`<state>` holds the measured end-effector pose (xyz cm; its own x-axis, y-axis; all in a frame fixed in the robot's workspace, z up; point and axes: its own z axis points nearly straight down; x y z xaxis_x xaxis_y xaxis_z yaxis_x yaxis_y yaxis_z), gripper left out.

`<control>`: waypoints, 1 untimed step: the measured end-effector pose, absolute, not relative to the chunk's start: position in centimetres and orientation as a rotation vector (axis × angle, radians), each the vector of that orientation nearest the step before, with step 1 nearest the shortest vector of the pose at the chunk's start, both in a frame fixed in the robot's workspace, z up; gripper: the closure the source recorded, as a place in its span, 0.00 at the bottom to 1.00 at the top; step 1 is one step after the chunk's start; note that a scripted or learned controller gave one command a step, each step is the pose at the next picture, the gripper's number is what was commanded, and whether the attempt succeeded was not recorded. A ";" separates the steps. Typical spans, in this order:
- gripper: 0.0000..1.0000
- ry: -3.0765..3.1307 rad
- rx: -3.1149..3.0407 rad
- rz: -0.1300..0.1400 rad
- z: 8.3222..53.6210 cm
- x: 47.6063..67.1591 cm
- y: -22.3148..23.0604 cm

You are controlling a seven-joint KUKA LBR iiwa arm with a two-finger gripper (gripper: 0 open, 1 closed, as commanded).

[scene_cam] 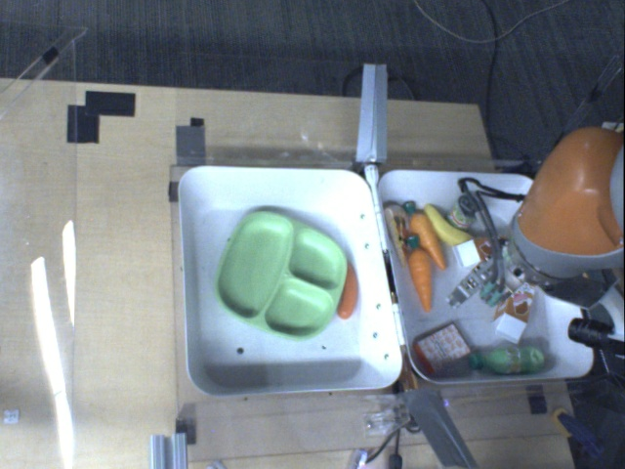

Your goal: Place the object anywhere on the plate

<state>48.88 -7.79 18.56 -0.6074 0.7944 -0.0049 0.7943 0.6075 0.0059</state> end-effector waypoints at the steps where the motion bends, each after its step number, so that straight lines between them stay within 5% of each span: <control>1: 1.00 2.818 1.371 0.004 18.3 48.9 -11.4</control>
